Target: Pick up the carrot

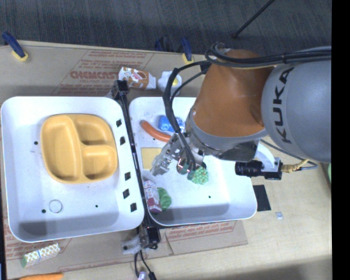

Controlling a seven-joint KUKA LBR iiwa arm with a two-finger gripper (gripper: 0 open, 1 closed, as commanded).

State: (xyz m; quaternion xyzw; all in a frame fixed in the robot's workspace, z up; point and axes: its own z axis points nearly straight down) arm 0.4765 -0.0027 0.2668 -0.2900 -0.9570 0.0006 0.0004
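Note:
The carrot [154, 131] is a small orange stick lying at a slant near the back left of the right bin [233, 206]. Its right end runs under the arm. My gripper [172, 163] hangs over the middle of that bin, just in front of the carrot and slightly to its right, apart from it. Its fingers [161, 162] stand open with nothing between them. The grey and orange wrist covers the bin's back right part.
A blue object [163, 122] lies behind the carrot. A green knobbly piece [199, 176] sits right of the gripper, and a red and green item [155, 198] lies at the front left. The left bin [23, 214] holds a yellow divided tray [79, 146].

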